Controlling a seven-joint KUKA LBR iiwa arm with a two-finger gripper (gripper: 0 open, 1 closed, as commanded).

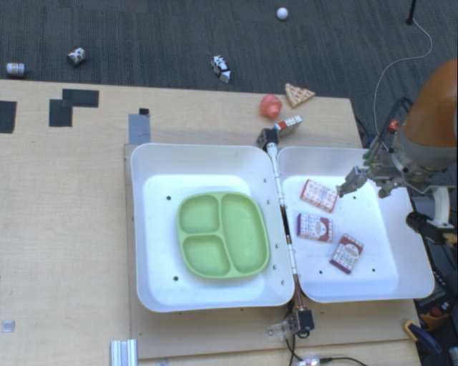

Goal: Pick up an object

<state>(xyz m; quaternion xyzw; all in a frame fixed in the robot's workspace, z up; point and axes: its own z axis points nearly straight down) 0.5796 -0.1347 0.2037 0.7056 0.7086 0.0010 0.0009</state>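
On the wooden bench (64, 214) two shallow white bins sit side by side. The left bin (154, 168) holds a pale green divided plate (223, 234) near its centre, with three compartments.

The right bin (401, 275) holds three small red-and-white packets. The first packet (318, 195) lies toward eleven o'clock of the bin floor, tilted. The second packet (314, 227) lies at about nine o'clock, just below the first and apart from it. The third packet (346, 253) lies toward six o'clock, near the second but not touching it.

The grey arm with its orange band (433, 107) reaches in over the bin's two o'clock edge. The jaws (352, 181) hang above the bin at about twelve o'clock, just to the three o'clock side of the first packet; nothing shows between them, and whether they are open or closed cannot be told.

Beyond the bins, at the bench's twelve o'clock edge, lie a red ball (270, 106), a pizza-slice toy (299, 94) and a small red-and-white tube (290, 124). A white ball (282, 13) rests on the dark floor behind.
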